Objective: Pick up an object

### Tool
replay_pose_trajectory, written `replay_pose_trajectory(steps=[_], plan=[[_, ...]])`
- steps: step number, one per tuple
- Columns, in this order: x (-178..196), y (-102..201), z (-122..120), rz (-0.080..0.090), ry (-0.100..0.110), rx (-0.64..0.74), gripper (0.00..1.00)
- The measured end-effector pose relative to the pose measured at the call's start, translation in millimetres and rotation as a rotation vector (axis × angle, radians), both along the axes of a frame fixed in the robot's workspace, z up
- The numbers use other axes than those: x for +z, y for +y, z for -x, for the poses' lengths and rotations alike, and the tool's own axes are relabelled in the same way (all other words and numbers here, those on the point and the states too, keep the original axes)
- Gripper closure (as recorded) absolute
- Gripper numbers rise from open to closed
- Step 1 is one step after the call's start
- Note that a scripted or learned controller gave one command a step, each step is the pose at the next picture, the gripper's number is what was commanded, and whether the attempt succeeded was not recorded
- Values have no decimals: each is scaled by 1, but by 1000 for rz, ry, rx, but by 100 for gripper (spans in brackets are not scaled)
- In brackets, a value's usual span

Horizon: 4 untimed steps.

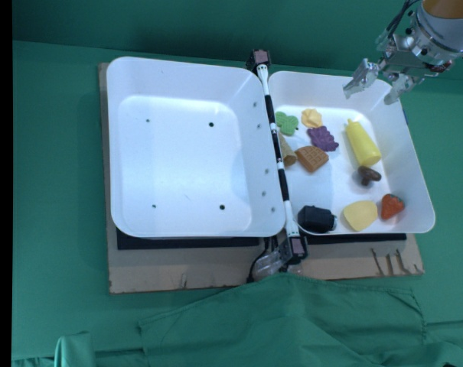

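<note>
Two-finger metal gripper (379, 82) hanging above the far edge of the right shallow white plastic bin (415, 176), jaws spread wide, nothing between them. Spread across that bin: yellow plastic mustard bottle (363, 143) near the far right side, purple toy grape bunch (323, 138) and green toy leaf (286, 122) toward the far left, brown toy waffle (312, 158) mid-left, red toy strawberry (392, 206) at the near right corner, black rounded block (316, 219) at the near left corner. Left shallow white plastic bin (132, 105) alongside.
</note>
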<state>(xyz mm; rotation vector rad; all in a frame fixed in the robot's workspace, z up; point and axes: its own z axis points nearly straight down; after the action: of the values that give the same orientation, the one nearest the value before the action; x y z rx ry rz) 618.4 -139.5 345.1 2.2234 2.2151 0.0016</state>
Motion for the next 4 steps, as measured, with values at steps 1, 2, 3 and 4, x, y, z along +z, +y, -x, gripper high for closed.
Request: replay_pose_trajectory(steps=[1, 2, 3, 4], plan=[[0, 0, 0, 0, 0, 0, 0], [-40, 3, -2, 0, 4, 0, 0], [-91, -3, -12, 0, 5, -1, 0], [-151, -9, -10, 0, 6, -1, 0]])
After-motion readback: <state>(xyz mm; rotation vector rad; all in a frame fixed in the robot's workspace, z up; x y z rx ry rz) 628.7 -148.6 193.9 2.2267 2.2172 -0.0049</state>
